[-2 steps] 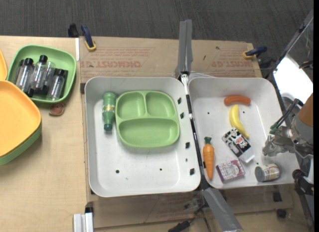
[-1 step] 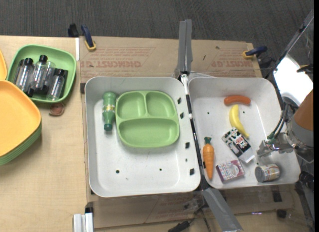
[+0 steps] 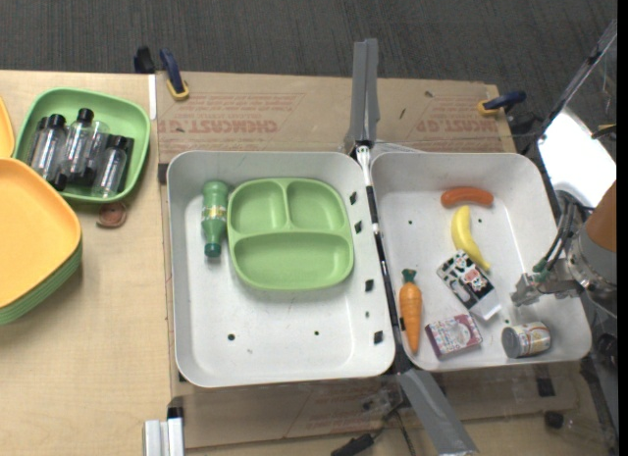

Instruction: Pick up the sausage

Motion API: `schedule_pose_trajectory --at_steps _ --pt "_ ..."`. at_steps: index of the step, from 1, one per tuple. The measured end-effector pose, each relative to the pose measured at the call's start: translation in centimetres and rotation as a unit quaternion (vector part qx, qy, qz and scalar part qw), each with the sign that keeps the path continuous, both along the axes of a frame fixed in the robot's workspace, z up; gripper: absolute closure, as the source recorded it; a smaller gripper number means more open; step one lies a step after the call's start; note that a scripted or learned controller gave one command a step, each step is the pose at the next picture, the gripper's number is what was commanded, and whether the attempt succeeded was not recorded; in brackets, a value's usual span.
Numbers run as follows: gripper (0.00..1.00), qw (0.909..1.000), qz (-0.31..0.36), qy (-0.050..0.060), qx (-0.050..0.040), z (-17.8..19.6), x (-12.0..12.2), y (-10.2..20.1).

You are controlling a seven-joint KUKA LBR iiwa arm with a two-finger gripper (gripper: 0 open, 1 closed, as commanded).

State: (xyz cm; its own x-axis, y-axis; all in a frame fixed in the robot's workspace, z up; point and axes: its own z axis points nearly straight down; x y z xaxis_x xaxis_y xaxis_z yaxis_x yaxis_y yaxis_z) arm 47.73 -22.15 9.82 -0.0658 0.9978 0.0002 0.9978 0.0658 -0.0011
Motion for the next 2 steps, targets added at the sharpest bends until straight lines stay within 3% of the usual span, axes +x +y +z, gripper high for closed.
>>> schedule_pose_trajectory --at_steps 1,2 --pt "1.0 0.9095 -0.416 0.001 -0.0011 3.1 0.0 4.5" --pt "1.0 0.9664 -0.257 0.002 -0.0002 -0.8 -0.1 0.6"
